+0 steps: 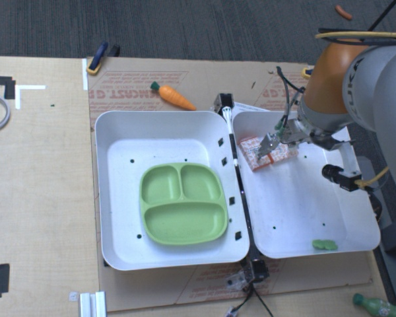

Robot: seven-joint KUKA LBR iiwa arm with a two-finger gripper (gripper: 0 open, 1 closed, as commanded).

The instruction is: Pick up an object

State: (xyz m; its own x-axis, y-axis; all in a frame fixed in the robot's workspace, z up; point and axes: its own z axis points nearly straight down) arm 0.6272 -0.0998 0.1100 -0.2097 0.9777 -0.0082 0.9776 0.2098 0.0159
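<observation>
A flat red-and-white packet (pixel 259 156) lies in the far left corner of the right bin (pixel 303 210). My gripper (pixel 271 144) hangs directly over the packet's right half, down at or just above its surface, and hides part of it. Whether it touches the packet I cannot tell. A small green piece (pixel 325 245) rests near the right bin's front wall, well away from the gripper. In the left bin (pixel 115 177), a green divided plate (pixel 183 203) sits in the middle.
An orange toy carrot (pixel 175 97) lies on the cardboard behind the left bin. A blue-and-yellow clip (pixel 98 57) sits at the far left of the cardboard. A black cable fitting (pixel 339 175) from the arm hangs over the right bin's right side. A green bottle (pixel 376 304) lies at the bottom right.
</observation>
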